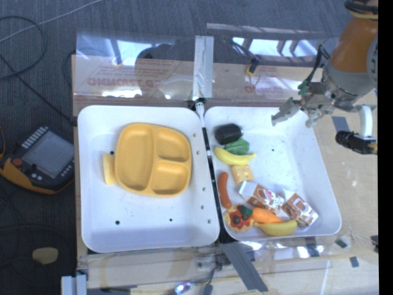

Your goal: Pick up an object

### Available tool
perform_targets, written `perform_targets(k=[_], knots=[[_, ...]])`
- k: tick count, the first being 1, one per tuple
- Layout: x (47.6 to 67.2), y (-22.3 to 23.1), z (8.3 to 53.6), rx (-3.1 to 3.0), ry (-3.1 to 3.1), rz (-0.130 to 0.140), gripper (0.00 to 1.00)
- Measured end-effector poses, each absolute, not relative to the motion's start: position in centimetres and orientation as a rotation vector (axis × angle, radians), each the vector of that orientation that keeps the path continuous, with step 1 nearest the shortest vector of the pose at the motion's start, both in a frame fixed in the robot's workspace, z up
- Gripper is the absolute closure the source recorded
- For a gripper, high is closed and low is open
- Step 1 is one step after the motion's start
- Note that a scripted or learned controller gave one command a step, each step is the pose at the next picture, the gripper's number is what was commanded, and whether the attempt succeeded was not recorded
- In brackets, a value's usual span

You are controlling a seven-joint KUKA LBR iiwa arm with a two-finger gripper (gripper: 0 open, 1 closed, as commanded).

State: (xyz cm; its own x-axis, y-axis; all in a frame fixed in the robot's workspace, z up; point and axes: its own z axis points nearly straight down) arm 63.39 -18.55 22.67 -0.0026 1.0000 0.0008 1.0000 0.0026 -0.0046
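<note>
Grey gripper hung with jaws spread wide and holding nothing above the right bin's far edge, so no pick had begun, while the food, a banana among it, lay along that bin's left and near sides.

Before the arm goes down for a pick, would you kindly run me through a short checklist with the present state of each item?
1. Gripper open, nothing between the fingers: ok.
2. Gripper above the right bin, near its far edge: ok.
3. Gripper over a target: not ok; bare bin floor lies under it, the black object sits off to the side.
4. Targets separable: not ok near the front, where the cartons, carrot and banana crowd together.
5. Tray in the left bin, out of the way: ok.
</note>
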Motion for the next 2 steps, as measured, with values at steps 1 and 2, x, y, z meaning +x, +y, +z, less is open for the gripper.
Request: perform_targets(k=[1,2], knots=[[59.1,-18.4,11.4,-2.177,-2.26,0.007,0.0],[61.4,-18.4,8.9,-2.107,-2.341,0.001,0.0]])
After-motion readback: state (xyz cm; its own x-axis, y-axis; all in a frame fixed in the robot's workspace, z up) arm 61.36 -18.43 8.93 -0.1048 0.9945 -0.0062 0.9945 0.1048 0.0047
